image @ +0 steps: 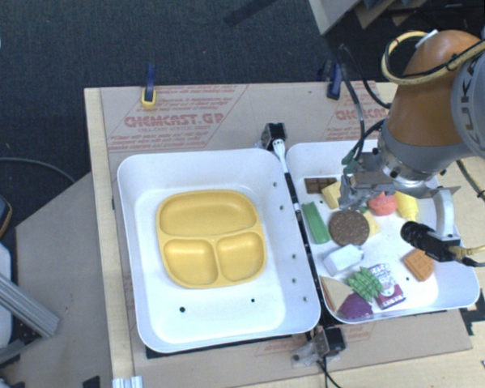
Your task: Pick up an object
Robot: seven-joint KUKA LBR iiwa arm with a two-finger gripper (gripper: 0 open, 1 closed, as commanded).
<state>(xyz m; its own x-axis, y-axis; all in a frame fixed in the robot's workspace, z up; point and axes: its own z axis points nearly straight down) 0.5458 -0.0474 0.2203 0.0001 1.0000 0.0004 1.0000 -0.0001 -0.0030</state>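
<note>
Grey arm [434, 130] hangs over the right bin [463, 295], its claw [352, 193] low among toys for picking; its opening I cannot tell.

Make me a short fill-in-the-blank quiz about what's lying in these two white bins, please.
1. The yellow tray in the left bin has ____ compartments.
2. The pincer hangs over the ____ bin.
3. The green stick lies near the right bin's ____ edge.

Missing words: three; right; left
</note>
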